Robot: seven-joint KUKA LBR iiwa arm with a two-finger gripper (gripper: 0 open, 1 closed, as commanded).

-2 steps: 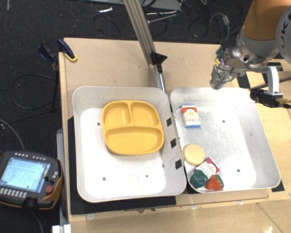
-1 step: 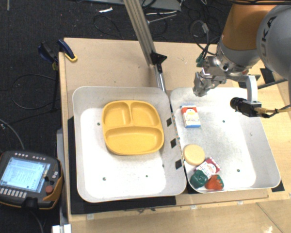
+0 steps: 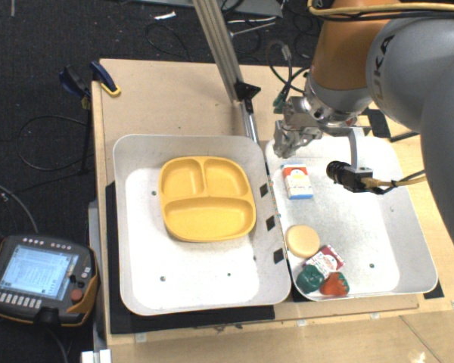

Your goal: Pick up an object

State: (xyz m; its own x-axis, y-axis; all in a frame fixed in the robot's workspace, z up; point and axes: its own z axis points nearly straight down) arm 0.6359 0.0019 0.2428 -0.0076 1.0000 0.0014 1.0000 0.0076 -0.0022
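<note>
From my screen I see the gripper [image 3: 289, 141] hanging over the far left corner of the right bin [image 3: 397, 233], just above and a little left of a small white carton [image 3: 296, 182] with an orange-red patch on its face and a blue edge. There is print on that carton, but it is too small for me to read. Nothing sits between the gripper and the carton that I can make out, and I cannot tell how the gripper is set; its tip is a dark metallic blur against the bin wall.

The other things in the right bin are bunched at its near left corner: a pale yellow round disc [image 3: 302, 240], a red-and-white packet [image 3: 327, 260] just beside it whose label I also cannot read, a dark green piece [image 3: 310, 278] and a red piece [image 3: 335, 284] touching each other against the rim.

The left bin [image 3: 140, 278] holds a yellow divided plate [image 3: 207, 199] with three compartments, lying flat toward the bin's far half.

On the grey arm [image 3: 416, 59], part of the lettering shows on the upper link; I can pick out "UK" at most. A teach pendant [image 3: 38, 278] with a lit screen lies on the floor at lower left, its text illegible. A blue and yellow clamp [image 3: 98, 78] grips the bench's far left corner.
</note>
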